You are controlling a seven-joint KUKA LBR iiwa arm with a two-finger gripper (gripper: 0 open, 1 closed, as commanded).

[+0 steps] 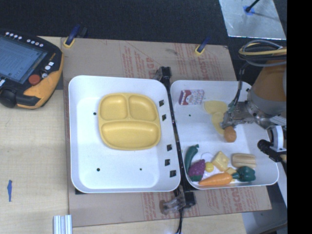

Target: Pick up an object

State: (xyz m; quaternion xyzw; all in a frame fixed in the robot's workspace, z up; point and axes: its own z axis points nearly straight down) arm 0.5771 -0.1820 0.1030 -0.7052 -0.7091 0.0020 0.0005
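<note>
Over on the right, the gripper point(229, 122) is down inside the right bin point(195, 87), its tip just above a small brown egg-shaped piece point(230, 134); whether it is released or clenched I cannot tell. Behind it lie pale yellow flat pieces point(214, 107) and a little red-and-white carton point(191, 97) near the far rim. Most toy food crowds the near rim: a carrot point(215, 180), purple grapes point(197, 168), a cheese wedge point(221, 160), a bread roll point(243, 159). Bare floor lies between carton and grapes. The left bin point(83, 169) holds a smooth yellow divided plate point(129, 121), with open white floor around it.
</note>
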